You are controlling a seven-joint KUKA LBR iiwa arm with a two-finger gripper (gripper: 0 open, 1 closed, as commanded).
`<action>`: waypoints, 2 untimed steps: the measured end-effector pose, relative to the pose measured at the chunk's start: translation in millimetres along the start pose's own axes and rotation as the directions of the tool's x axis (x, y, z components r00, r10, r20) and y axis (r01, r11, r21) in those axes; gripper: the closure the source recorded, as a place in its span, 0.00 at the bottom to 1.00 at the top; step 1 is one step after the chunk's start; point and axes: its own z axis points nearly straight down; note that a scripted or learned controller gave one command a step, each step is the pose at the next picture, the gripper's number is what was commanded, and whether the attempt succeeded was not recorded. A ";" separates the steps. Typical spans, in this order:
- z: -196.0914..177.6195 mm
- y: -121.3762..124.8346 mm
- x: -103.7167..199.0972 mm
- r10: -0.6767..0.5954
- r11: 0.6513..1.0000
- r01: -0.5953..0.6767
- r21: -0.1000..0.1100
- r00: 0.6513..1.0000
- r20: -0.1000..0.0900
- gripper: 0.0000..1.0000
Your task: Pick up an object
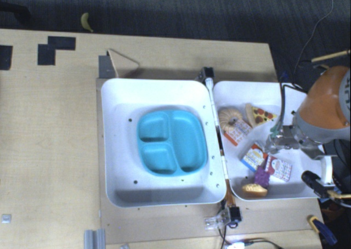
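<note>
Bench: pale wooden top (49, 133) bearing two shallow white bins side by side; black tape marks (55, 49) at its far left corner.
Left bin: white, rounded corners (118, 133); holds one blue divided plate (171, 141) with three compartments, lying flat near the middle.
Right bin: white (236, 91); holds a scatter of small toy goods.
Contents, far side: a tan bread-like piece (230, 115); a pizza slice (259, 114) just beside it; a small red and white packet (237, 131) touching the bread piece's near edge.
Contents, middle: a blue and white carton (253, 158), tilted.
Contents, near side: a purple item (262, 176); a pink and white packet (281, 169) beside it; a golden roll (255, 190) against the near wall.
Arm: grey with orange band (323, 105), reaching in from the right, above the right bin.
Gripper: (278, 142) low over the right bin, between the pizza slice and the pink and white packet, just beside the blue and white carton; whether it stands open or closed cannot be told, and nothing is visibly gripped.
</note>
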 end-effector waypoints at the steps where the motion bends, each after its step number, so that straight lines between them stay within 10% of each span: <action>1: 0.2 -0.2 0.0 0.000 1.000 0.000 0.000 1.000 0.000 0.00; 2: -10.6 1.5 0.6 -0.001 1.000 0.001 -0.003 1.000 0.000 1.00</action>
